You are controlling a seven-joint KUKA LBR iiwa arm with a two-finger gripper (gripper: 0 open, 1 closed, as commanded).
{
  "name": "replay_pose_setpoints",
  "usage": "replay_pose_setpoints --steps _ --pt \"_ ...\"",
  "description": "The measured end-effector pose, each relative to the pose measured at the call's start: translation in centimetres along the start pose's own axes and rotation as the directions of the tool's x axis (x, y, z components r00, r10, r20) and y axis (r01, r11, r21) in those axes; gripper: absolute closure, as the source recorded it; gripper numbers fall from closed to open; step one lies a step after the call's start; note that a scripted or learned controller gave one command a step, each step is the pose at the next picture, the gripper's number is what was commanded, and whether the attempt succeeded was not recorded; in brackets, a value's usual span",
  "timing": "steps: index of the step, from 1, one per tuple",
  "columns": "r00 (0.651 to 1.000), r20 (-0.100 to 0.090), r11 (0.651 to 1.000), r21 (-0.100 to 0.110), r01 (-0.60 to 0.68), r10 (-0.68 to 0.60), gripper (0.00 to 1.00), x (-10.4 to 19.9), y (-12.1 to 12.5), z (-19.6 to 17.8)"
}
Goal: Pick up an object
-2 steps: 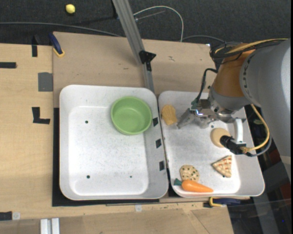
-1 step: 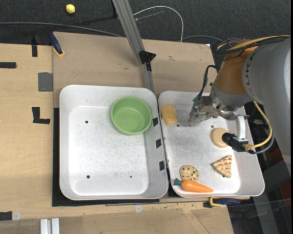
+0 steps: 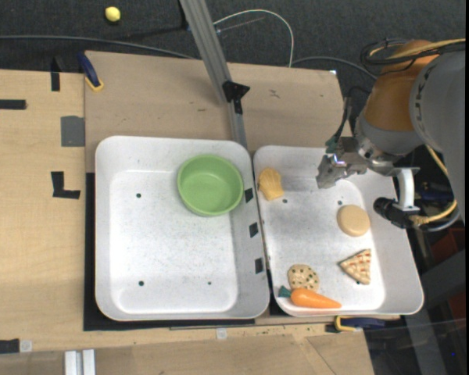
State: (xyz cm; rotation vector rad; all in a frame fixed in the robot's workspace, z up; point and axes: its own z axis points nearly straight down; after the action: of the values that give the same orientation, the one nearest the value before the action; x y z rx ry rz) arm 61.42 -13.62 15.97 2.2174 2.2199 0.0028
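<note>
2 shallow white bins sit side by side on the wooden bench; the right bin is taken as the landmark. The left bin touches its left wall along a central seam and holds 1 green bowl, upright, near that bin's far right corner. Inside the right bin there are 5 objects. A yellow corn cob piece lies at the far left, just beside the seam. A round tan bun lies right of centre. A pizza slice lies nearer the camera than the bun, close to the right wall, apart from the bun. A speckled cookie sits near the front left corner, and an orange carrot lies along the front wall, just beside the cookie; contact between the 2 cannot be judged. The gripper is over the far part of the right bin, between the corn piece and the bun in left-right terms, and farther from the camera than the bun. Nothing is seen between its fingers; jaw opening cannot be told from this angle. The grey arm with its orange band enters over the right bin's far right corner. A grey pole slants down to the far end of the seam. A small yellow ball lies on the dark floor well beyond the bench.
</note>
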Motion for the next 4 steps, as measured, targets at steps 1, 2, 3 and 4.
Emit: replay_pose_setpoints --steps 1,2,3,4 --pt "1.000 0.000 1.000 0.001 0.000 0.000 1.00 -0.6 -0.2 -4.5" --pt "1.000 -0.001 1.000 0.002 0.000 0.000 1.00 -0.6 -0.1 -7.2" --pt "1.000 -0.004 1.000 0.005 0.006 -0.006 1.00 4.8 -0.7 -8.1" --pt "1.000 -0.003 1.000 0.007 0.005 -0.005 1.00 9.7 -2.0 -6.8"
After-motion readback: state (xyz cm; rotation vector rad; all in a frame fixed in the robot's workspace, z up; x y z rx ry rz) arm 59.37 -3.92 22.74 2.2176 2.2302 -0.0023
